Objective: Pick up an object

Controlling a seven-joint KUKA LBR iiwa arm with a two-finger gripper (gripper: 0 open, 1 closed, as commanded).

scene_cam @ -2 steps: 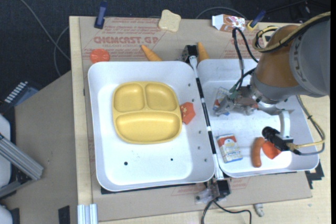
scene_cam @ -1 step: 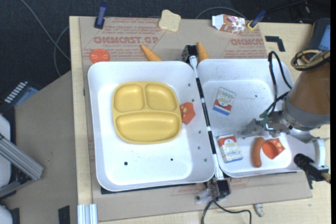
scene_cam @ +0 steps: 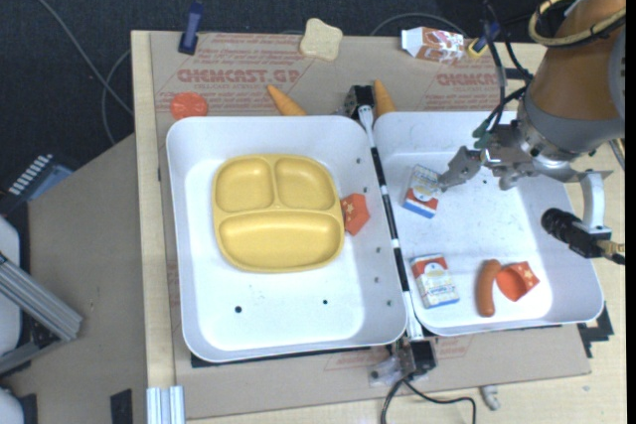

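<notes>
Camera view, looking down on the two shallow white bins: the left-hand bin [scene_cam: 199,313] is holding a yellow three-compartment plastic plate [scene_cam: 277,212] with a small orange-red toy piece [scene_cam: 355,212] lying just beside its right edge, while the right-hand bin [scene_cam: 556,313] is carrying the candidate objects. The grey two-finger gripper [scene_cam: 455,171] is reaching in from the right of the frame and hanging near the upper middle of the right bin; whether the fingers are parted or closed cannot be told at this angle, and nothing is showing between them. Just left of and below the tip, a small white carton with a red-and-blue label [scene_cam: 422,197] is lying tilted on the bin floor, and this is judged the likeliest target. It is probably light and fairly stiff, a little crushable under a hard squeeze, with flat faces that should be offering the surest hold across its narrow width. Toward the lower middle of the bin a second small carton printed in red and white [scene_cam: 435,280] is lying flat; near the lower right a brown toy sausage [scene_cam: 486,286] is resting just beside an orange-red wedge-shaped toy [scene_cam: 516,280], both likely smooth, rounded and prone to slipping
</notes>
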